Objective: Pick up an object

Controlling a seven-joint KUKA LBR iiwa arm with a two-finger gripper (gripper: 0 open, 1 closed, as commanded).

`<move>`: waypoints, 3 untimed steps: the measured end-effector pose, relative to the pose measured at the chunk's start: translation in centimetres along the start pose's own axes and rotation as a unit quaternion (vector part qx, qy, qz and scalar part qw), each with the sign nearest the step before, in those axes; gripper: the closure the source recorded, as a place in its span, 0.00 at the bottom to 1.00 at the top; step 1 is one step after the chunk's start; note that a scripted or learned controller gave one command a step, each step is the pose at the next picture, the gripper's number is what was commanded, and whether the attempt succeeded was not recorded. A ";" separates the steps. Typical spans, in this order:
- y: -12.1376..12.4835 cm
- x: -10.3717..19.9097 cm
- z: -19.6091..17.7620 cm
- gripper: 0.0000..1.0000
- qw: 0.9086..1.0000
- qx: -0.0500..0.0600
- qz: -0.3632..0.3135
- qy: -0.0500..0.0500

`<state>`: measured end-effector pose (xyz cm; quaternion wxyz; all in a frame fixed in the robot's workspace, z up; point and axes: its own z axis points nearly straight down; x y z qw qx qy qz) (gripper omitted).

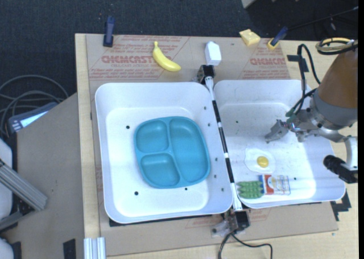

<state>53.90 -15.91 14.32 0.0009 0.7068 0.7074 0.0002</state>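
Toy fried egg (259, 161) flat in right bin, flat printed packet (265, 187) near bin's front wall

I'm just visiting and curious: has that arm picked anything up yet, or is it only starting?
Nothing looks picked up. The gripper is low in the right bin, above the fried egg toy, nothing visibly between its fingers. The egg and small packet lie on the floor. Grasping and lifting remain.

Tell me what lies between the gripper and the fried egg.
Only bare white bin floor separates the gripper from the fried egg in the camera view.
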 end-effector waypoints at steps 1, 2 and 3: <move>-2.0 4.4 5.9 0.00 1.000 0.002 0.000 0.001; -6.1 4.0 5.9 0.00 1.000 0.002 0.001 0.001; -0.5 -2.3 0.8 0.00 1.000 -0.001 0.000 -0.001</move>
